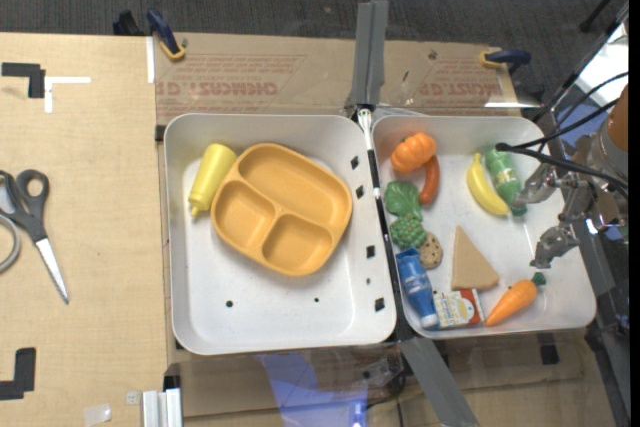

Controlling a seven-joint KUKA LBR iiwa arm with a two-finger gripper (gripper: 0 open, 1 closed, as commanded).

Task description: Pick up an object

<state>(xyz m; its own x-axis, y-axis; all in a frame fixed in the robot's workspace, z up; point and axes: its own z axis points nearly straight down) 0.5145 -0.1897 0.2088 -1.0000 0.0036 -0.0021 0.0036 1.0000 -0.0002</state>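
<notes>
The tool hangs over the right rim of the right bin, its two fingers apart and nothing between them. There's bare white floor directly under it, a clear pocket along that right wall.

Closest to the tool, the carrot lies just below it near the bin's front right corner, tip pointing at the front wall. Up toward the back, the green bottle sits just beside the upper finger, pressed against the banana. Those two are touching, so it's tight there.

Moving left, a tan wedge rests mid-bin with open floor on its right side. A small carton is tucked against the front wall, touching the blue tube. The left wall is crowded: an orange pumpkin at the back, a red sausage just beside it, then broccoli, a second green piece and a cookie running down that edge.

Across the divide, the left bin holds a yellow divided plate with a yellow bottle touching its left rim; the front half of that bin is open floor.

Out at the desk's left edge lie scissors, well apart from both bins.
</notes>
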